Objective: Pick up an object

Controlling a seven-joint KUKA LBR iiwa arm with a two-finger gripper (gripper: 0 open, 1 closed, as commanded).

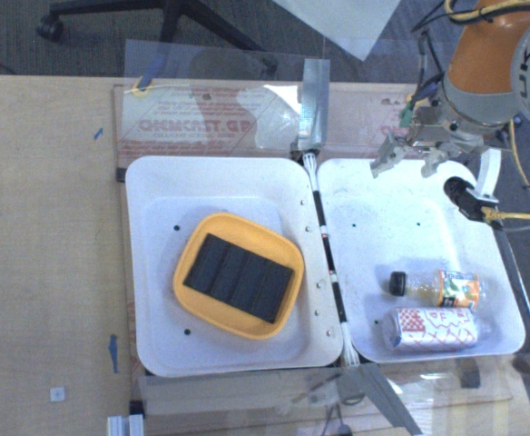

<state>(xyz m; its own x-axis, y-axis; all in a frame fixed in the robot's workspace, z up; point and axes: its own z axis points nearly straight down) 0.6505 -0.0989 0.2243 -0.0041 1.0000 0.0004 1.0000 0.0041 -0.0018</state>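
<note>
Gripper, fingers seemingly apart and empty, above right white bin's far edge, well clear of small bottle.

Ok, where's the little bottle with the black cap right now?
The bottle lies on its side in the right bin, toward its near edge, cap pointing left, just above the red-and-white patterned can.

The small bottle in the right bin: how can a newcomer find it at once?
Look in the right bin, toward its near edge. The bottle lies on its side just behind a red-and-white patterned can; unlike the can, it is clear, with a black cap and an orange label.
</note>
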